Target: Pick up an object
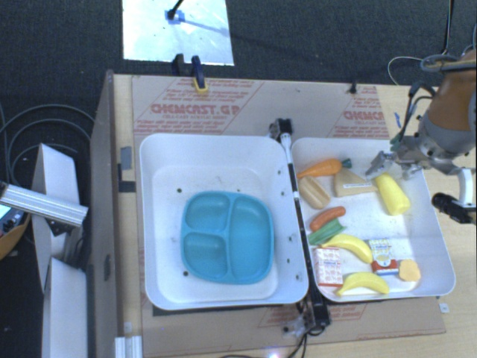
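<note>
Robotics lab bench, grey arm point(447, 118) with orange band reaching in from the right, two white bins point(160, 162) side by side on protective-film board point(223, 103), plastic toy food point(350, 246), loose cables point(30, 136) on dark carpet point(59, 36), aluminium rail point(45, 206)

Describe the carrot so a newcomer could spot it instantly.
Look in the right white bin, at its upper left corner beside the central divider. The orange plastic carrot with a green tip lies there, above the tan bread roll; nothing else is tapered and orange.

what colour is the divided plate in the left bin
Light blue; the divided plate shows plainly in the camera view, lying in the left bin.
</note>
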Robot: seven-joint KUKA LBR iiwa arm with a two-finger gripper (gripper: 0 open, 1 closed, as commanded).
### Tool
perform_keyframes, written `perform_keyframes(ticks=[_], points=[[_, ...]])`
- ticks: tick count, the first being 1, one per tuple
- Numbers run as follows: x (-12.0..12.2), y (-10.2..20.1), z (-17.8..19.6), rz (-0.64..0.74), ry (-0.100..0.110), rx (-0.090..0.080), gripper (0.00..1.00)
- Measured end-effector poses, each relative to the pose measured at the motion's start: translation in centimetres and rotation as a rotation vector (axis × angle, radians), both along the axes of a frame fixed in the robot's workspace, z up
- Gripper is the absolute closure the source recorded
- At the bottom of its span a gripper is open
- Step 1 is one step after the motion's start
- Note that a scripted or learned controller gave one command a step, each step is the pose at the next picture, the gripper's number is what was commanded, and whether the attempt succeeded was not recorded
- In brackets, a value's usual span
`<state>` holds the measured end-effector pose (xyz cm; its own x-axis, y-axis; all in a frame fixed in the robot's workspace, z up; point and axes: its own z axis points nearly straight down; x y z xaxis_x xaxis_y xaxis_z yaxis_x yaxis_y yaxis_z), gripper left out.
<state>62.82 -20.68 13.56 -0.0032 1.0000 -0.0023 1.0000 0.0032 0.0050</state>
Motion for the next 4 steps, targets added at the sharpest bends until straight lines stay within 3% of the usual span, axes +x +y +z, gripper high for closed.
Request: perform_keyframes(ticks=[1,2,3,4], points=[[-0.6,0.1,-1.7,-0.002,0.004,0.001,0.0],[-0.4,0.0,-0.4,-0.001,-0.003,-0.001,1.0],[-0.4,0.0,-0.5,-0.001,-0.002,-0.001,0.0],[-1.4,0.1,-3.7,-0.003,0.005,0.002,0.0]])
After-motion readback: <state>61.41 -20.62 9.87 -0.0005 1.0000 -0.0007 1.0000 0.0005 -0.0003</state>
